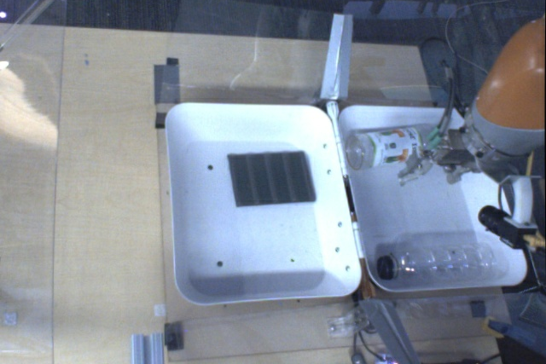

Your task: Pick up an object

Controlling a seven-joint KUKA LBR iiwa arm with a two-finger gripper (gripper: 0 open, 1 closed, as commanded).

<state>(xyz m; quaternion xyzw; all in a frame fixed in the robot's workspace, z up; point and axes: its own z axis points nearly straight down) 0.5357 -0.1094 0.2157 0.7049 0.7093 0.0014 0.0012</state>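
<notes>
A small clear bottle (384,147) with a white and green label lies on its side at the back left of the right bin (435,217). A larger clear plastic bottle (437,262) with a black cap lies along that bin's front wall. My gripper (429,168) hangs over the back of the right bin, just right of the small bottle's end. It stands open, and nothing sits between its fingers. A dark grey ribbed slab (271,178) lies flat in the left bin (196,243).
The grey arm with its orange band (514,94) reaches in over the right bin's far right side. A black and white cable part (510,213) hangs by the right rim. A metal divider (335,68) stands behind the two bins.
</notes>
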